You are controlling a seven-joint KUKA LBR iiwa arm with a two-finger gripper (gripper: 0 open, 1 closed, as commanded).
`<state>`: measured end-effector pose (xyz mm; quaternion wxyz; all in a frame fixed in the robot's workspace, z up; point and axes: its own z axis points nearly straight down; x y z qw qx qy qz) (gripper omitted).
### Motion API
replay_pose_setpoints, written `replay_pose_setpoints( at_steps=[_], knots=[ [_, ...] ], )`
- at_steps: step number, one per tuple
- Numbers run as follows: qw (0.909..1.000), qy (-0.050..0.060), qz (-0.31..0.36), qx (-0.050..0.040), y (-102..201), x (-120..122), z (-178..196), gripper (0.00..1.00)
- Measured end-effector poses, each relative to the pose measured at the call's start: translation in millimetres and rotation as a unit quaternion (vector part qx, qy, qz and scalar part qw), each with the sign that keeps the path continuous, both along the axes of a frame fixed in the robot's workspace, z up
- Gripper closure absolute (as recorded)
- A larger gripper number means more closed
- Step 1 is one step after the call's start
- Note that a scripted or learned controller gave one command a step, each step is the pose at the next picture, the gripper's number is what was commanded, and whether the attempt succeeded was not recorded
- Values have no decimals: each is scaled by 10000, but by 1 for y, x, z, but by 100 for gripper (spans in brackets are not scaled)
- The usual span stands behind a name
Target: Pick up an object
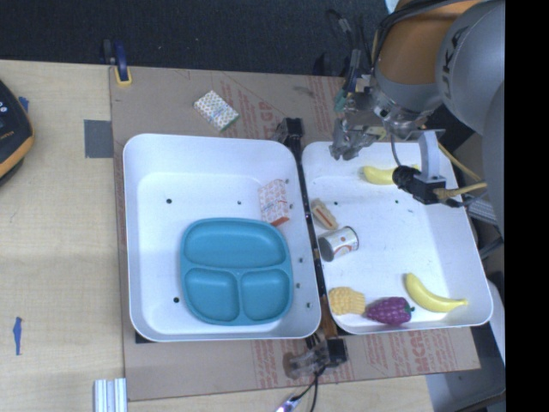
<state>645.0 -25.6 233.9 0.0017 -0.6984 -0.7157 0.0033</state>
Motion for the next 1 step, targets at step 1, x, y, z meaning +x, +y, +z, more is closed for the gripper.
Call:
replay_pose_setpoints(
  at_steps=[1],
  knots=[
    [10000,3,4,-1,0,0,0,0]
  ],
)
